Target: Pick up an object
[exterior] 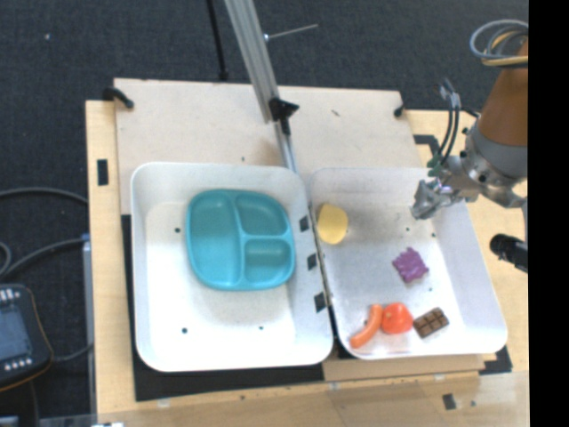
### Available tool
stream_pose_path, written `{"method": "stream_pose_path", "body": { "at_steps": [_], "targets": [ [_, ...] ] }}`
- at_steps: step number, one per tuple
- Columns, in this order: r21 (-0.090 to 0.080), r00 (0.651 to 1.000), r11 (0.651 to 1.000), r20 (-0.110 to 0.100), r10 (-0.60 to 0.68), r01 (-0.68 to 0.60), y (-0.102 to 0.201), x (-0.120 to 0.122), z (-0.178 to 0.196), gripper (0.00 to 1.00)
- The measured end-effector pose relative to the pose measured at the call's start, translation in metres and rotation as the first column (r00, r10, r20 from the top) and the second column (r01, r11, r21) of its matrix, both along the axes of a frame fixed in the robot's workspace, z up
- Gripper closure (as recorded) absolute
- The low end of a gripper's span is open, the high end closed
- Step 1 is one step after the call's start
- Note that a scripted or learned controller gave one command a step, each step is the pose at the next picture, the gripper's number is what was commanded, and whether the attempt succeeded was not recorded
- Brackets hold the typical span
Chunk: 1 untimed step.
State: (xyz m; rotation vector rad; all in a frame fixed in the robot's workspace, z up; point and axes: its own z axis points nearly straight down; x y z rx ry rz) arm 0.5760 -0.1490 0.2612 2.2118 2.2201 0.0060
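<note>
**Aluminium mast up front, pincer over the right bin**

Aluminium mast (pixel 253 47) slanting up from between the bins, ribbed and silvery, cut off at the top edge; foot clamped in a black bracket at the far rims.

Hard to make out: pincer (pixel 434 199), a grey blurred shape over the far part of the right bin (pixel 471 265); wide or narrow cannot be told; nothing seen held in it; height above the bin floor unclear. Arm (pixel 505 118) cut off at the right, orange band above a grey wrist, dark cables looped beside it.

Loose things to pick, all in the right bin: yellow lump (pixel 332 223), rounded and smooth, near the left wall; purple block (pixel 410 265), small and knobbly, mid-bin, below the pincer in the view and apart from it; orange carrot shape (pixel 364 331), curved, touching an orange-red round piece (pixel 396 319) near the front rim; brown ridged bar (pixel 430 323) just beside that, tilted.

Left bin (pixel 142 238), shallow, white, rounded at the corners, bearing a teal divided plate (pixel 240 239), glossy plastic with three compartments, lying flat.

Around: pale wooden desk (pixel 178 123) with black corner clips; dark carpet beyond; handheld screen unit (pixel 13 332) at lower left, partly cut off, cable trailing.
</note>
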Motion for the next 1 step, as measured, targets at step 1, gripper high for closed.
{"method": "stream_pose_path", "body": {
  "at_steps": [1],
  "targets": [
    [0.004,1.000,1.000,-0.005,0.004,-0.004,0.0564,-0.0002,0.0062,1.00]
  ]
}}
